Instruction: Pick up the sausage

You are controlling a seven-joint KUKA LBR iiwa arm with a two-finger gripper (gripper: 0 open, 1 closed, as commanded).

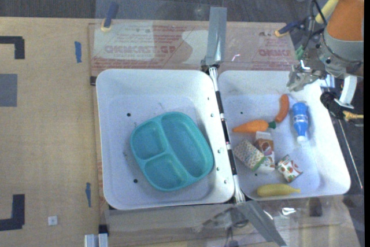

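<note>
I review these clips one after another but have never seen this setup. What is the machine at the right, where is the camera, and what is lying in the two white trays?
One camera looks down at a slant on a bench with two shallow white bins. The grey arm with the orange band is a robot reaching in from the right; its gripper hovers over the right bin's far corner, with nothing visibly between its fingers. The left bin holds a teal divided plate. The right bin holds the sausage it should pick up, a toy carrot, a blue bottle, a banana and small cartons.
</note>
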